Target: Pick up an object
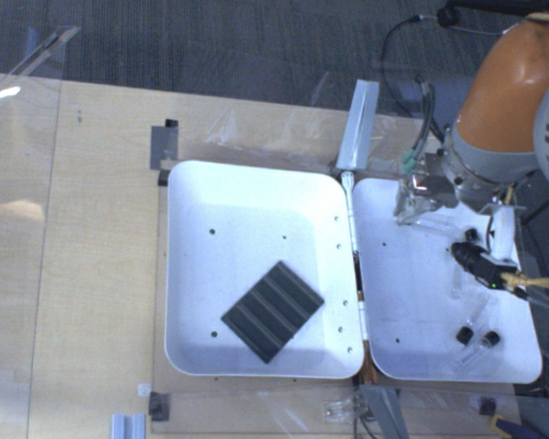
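Hanging over the far left corner of the right bin point(408, 294), the gripper point(415, 201) sits low beneath the orange-banded arm point(516, 80), and from this slanted look I cannot tell whether it is open or closed; nothing can be seen held in it. The clearest candidate for the pick is the dark ribbed slab point(272, 312), which lies flat in the near half of the left bin point(220, 211), turned diagonally to the bin walls and well apart from the gripper, with the divide between the two bins in between. It looks like a stiff, fairly light, flat rectangular piece with lengthwise grooves on its top face. Lying flush on the floor of the bin, it probably gives little to hook under, so the likely hold is a pinch across its narrower width, lined up with its diagonal. The grooves may help against slipping, while an off-centre hold could let it swing. Closer to the gripper, near the front right of the right bin, are two small black pieces point(464, 335), side by side and just apart, with something clear about them that is too faint to make out. They are probably very light and easily nudged aside, so a straight descent centred on one seems the safer approach. Both bins rest on the pale wooden surface point(80, 250).
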Available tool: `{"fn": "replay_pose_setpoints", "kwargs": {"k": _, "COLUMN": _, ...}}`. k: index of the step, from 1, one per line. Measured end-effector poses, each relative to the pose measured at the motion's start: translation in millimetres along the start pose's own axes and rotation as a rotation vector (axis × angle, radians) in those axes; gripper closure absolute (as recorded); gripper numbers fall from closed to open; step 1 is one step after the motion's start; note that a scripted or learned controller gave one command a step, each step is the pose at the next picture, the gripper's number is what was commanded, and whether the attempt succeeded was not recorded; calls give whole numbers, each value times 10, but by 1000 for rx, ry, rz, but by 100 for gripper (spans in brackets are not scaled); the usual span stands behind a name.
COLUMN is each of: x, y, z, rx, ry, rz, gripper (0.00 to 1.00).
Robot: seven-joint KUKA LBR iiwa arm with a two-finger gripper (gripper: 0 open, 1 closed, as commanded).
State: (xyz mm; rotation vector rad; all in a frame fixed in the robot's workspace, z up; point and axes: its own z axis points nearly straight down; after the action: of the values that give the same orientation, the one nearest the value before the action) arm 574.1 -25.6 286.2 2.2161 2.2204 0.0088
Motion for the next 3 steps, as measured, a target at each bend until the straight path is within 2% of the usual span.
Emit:
{"fn": "replay_pose_setpoints", "kwargs": {"k": 1, "x": 54, "y": -628, "z": -727, "rx": -1, "ry": -1, "rz": 34, "gripper": 100}}
{"fn": "replay_pose_setpoints", "kwargs": {"k": 2, "x": 114, "y": -871, "z": 778, "rx": 5, "ry": -1, "rz": 264, "gripper": 100}}
{"fn": "replay_pose_setpoints", "kwargs": {"k": 3, "x": 419, "y": -131, "z": 662, "rx": 5, "ry": -2, "rz": 708, "gripper": 100}}
